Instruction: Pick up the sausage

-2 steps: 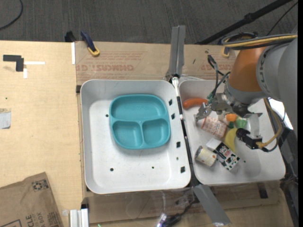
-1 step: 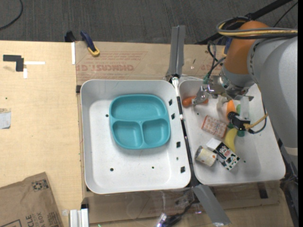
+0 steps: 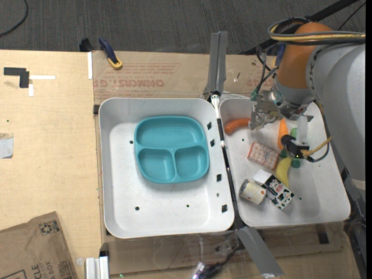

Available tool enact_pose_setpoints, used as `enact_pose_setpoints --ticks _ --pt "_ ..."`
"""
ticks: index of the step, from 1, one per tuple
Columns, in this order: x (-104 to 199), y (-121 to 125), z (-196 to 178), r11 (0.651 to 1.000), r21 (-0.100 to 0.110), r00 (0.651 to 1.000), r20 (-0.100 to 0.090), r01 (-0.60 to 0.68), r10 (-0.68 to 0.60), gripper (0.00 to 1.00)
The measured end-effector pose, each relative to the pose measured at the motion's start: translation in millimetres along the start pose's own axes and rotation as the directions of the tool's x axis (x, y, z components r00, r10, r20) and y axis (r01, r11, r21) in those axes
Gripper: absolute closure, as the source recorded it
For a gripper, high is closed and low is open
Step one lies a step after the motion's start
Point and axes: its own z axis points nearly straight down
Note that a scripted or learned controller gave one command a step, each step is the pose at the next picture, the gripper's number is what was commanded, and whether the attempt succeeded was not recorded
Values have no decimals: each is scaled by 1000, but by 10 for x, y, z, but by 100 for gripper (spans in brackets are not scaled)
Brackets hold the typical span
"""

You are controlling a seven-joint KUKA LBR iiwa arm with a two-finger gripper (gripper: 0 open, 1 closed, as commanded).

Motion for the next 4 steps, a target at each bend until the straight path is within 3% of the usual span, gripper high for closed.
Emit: enact_pose_setpoints --ticks 1,2,3,4 --pt "-131 18 99 1000 -2 1000 -2 -18 18 100" --pt "93 -306 -888 945 1 945 -2 -327 327 100" --pt "93 -307 -886 945 1 945 -2 -327 327 0" --pt "-59 -322 100 953 -1 953 -4 -303 303 0"
